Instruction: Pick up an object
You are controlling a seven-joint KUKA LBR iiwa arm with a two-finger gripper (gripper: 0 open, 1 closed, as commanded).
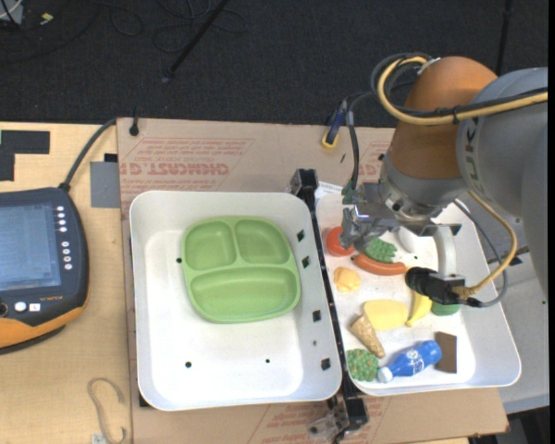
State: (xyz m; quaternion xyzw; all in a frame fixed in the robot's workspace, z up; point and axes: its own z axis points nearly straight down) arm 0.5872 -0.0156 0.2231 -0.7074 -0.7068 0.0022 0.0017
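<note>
On the counter [37, 377], at nine o'clock in our view, we see a pendant [23, 257] with a grey screen and orange rim. Next comes the left bin [157, 359], which carries a green tray [240, 268] with three compartments near its middle.

Just beside it at three o'clock lies the right bin [499, 359], crowded with toy food. We make out a red piece [338, 241] at its eleven o'clock, an orange-red strip [379, 266] topped by a green sprig [381, 249], a small orange lump [347, 280], a yellow wedge [386, 314] at the centre, a cone [368, 335], a green disc [361, 365], a blue bottle [413, 360] at six o'clock, a brown block [446, 352] and a banana [419, 308].

The arm [444, 118] reaches in from three o'clock, and its gripper [363, 225] hangs over the bin's top corner, close above the red piece and the sprig. Whether the jaws are apart or together, we cannot tell.
</note>
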